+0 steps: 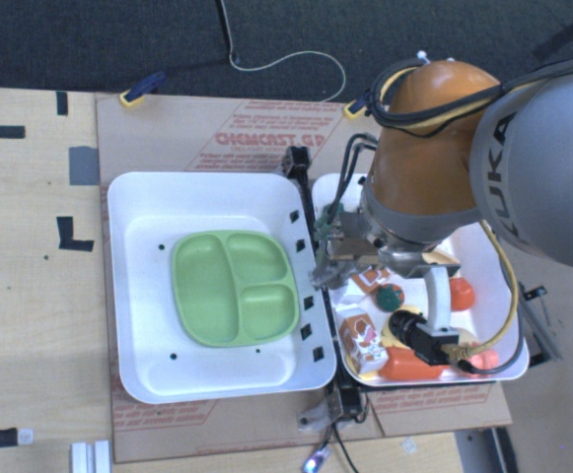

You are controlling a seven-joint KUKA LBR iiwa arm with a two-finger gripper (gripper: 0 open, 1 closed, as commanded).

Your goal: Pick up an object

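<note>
Claw (340,262): hanging low inside the right bin (511,294), close against that bin's left wall, about halfway along it. The grey arm (523,166) with its orange band is sitting over it and covering most of it; cannot tell whether the claw is spread or closed. Nothing is showing in its grip.

Just right of the claw: a small brown-and-orange labelled item (370,280) is lying beside a small green round piece (392,296).

Further right, toward the bin's right wall: an orange-red piece (461,292) is partly showing.

Bottom-left corner of the right bin: a printed red-and-white packet (361,340) is lying near the wall. Along the bottom edge next to it, an orange carrot-shaped toy (409,369) is lying on its side. A pink piece (483,361) is sitting by the bottom-right corner.

Left bin (133,264): a green divided plate (235,288) is lying flat in the middle, well apart from the claw, with the shared walls between them.

Both bins are resting on a cardboard sheet (197,136) on the wooden worktop (30,294), which is carrying black tape marks. A thin cable (266,65) is looping past the worktop's top edge.
</note>
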